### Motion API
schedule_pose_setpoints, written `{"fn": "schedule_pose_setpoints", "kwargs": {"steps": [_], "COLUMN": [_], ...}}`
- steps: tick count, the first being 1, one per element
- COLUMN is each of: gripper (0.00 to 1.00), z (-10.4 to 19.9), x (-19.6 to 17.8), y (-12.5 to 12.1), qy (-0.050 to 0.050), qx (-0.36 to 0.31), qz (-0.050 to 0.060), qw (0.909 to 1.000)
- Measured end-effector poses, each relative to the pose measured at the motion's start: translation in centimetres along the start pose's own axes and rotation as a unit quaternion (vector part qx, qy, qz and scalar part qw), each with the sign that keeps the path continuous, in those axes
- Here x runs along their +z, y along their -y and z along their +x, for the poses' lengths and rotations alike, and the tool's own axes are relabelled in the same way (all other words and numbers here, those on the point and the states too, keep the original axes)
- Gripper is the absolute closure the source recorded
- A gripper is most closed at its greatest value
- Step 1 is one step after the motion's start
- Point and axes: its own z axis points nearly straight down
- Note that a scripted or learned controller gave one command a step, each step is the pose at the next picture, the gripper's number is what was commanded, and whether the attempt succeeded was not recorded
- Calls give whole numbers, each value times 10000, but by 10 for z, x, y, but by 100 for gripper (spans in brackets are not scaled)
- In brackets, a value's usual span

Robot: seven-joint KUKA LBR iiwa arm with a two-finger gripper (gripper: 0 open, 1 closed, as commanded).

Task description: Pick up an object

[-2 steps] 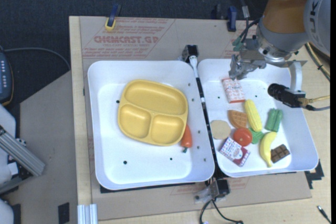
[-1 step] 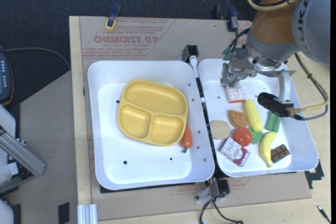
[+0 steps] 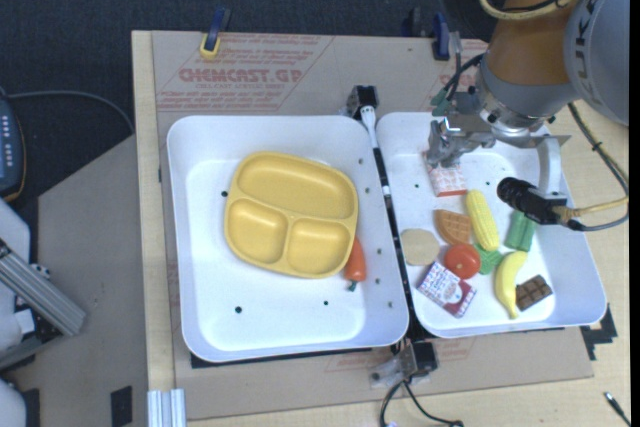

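My gripper (image 3: 445, 153) hangs over the far left part of the right bin (image 3: 590, 290), just above a small white and red packet (image 3: 449, 179). Nearer the camera in that bin lie several toy foods. Among them are a yellow corn cob (image 3: 483, 218), an orange toast slice (image 3: 453, 226), a red tomato (image 3: 461, 260), a banana (image 3: 509, 281), a brown chocolate bar (image 3: 533, 292), a green piece (image 3: 519, 232), a tan round cookie (image 3: 420, 245) and a red and white packet (image 3: 445, 287). I see nothing held in the gripper.
The left bin (image 3: 200, 215) holds a yellow divided plate (image 3: 290, 213) with an orange carrot (image 3: 356, 262) at its right edge. A raised rim (image 3: 385, 205) separates the two bins. The arm's orange band (image 3: 540, 5) looms over the far right corner.
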Motion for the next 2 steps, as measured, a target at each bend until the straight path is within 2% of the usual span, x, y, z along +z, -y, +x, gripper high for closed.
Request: {"fn": "schedule_pose_setpoints", "kwargs": {"steps": [1, 2], "gripper": [100, 100], "z": [2, 9], "x": [3, -12], "y": [-10, -1], "qy": [6, 3], "qx": [-7, -5], "qz": [-25, -30], "qw": [10000, 10000]}}
